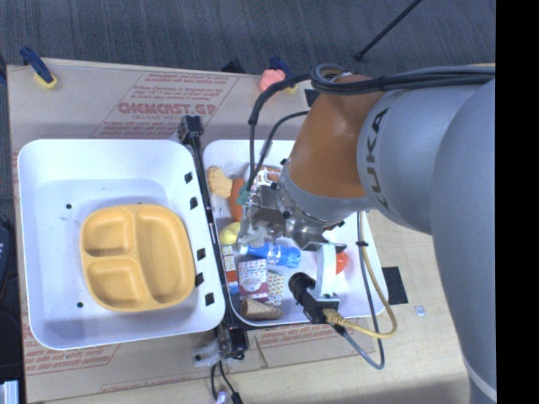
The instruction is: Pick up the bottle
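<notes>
A grey and orange robot arm [396, 158] reaches down into the right bin [370, 305]. Its hand [263, 225] sits low among clutter, just above the blue-labelled bottle [274, 253]; its grip cannot be made out. A yellow divided tray [135, 255] lies in the left bin [50, 175].

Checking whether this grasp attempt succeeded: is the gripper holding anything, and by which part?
Cannot be told. The gripper sits low over the bottle in the right bin.

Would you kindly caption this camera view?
Gripper lowered over bottle in cluttered right bin; yellow tray in left.
</notes>
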`<state>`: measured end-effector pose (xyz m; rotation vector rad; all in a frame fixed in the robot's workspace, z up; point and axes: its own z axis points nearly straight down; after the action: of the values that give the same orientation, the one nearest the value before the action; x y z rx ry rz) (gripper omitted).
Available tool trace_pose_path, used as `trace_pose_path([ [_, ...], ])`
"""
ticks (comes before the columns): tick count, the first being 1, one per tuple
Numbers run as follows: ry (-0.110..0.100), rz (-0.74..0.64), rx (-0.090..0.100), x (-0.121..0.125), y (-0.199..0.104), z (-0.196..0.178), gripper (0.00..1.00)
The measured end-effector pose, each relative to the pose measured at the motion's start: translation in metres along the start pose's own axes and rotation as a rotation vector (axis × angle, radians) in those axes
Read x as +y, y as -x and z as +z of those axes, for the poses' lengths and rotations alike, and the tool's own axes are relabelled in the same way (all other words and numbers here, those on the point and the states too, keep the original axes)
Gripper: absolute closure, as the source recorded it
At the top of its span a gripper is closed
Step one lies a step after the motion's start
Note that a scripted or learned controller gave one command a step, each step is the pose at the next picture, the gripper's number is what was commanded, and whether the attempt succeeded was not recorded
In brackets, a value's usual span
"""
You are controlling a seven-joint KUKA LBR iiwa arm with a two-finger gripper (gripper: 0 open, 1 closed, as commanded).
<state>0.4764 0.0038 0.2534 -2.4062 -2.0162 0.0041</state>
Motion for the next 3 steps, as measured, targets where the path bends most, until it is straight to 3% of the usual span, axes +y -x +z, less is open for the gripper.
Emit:
trace_pose_path([
  [1,-0.003,-0.244,0.000,-0.012,-0.061,0.017,1.00],
  [2,-0.003,-0.324,0.000,-0.013,-0.068,0.051,1.00],
  [3,0.004,-0.632,-0.001,-0.005,-0.032,-0.034,1.00],
])
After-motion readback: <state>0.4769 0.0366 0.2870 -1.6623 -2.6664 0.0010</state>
